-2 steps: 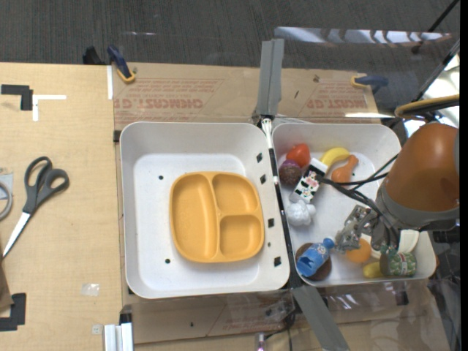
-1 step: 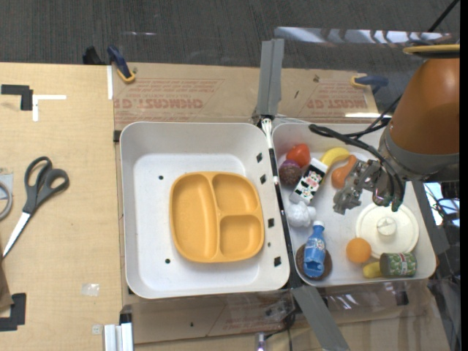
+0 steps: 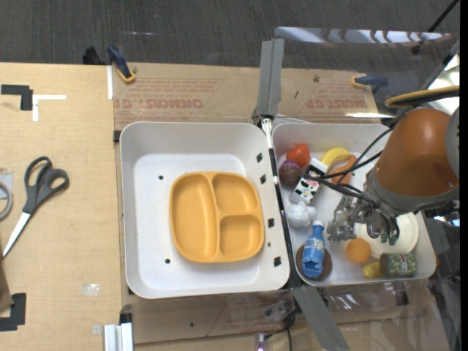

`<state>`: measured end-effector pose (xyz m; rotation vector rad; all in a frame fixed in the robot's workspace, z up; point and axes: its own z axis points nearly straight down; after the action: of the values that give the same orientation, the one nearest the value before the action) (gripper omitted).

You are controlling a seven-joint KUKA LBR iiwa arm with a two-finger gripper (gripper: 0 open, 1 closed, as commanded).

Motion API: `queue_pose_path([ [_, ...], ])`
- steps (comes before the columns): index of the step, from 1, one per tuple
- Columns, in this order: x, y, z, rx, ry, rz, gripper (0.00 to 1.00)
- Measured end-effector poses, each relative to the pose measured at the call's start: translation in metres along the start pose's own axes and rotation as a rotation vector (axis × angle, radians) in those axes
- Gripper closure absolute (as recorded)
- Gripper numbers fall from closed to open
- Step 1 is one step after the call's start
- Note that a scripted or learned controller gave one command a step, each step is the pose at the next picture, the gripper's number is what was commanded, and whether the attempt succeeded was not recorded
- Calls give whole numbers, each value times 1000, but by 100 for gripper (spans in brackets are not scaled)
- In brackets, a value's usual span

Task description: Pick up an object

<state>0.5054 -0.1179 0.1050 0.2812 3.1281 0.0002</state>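
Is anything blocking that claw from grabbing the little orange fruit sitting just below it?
Nothing visible does. The gripper hangs in the right bin, and the orange fruit lies just under it with bare floor between them. The blue bottle and the green-lidded jar flank it.

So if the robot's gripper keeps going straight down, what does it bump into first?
Probably the bare white floor of the right bin. The gripper points down between the blue bottle and the orange fruit. Depth is hard to judge from above, so it might brush the fruit first.
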Motion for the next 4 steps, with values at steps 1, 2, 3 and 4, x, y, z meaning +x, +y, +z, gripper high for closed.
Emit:
queue_pose_path([
  [1, -77, -41, -161, 1, -4, 367, 100],
  [2, -30, -10, 13, 0, -1, 561, 100],
  [3, -82, -21, -143, 2, -1, 1005, 100],
  [4, -53, 15, -21, 3, 3, 1238, 100],
])
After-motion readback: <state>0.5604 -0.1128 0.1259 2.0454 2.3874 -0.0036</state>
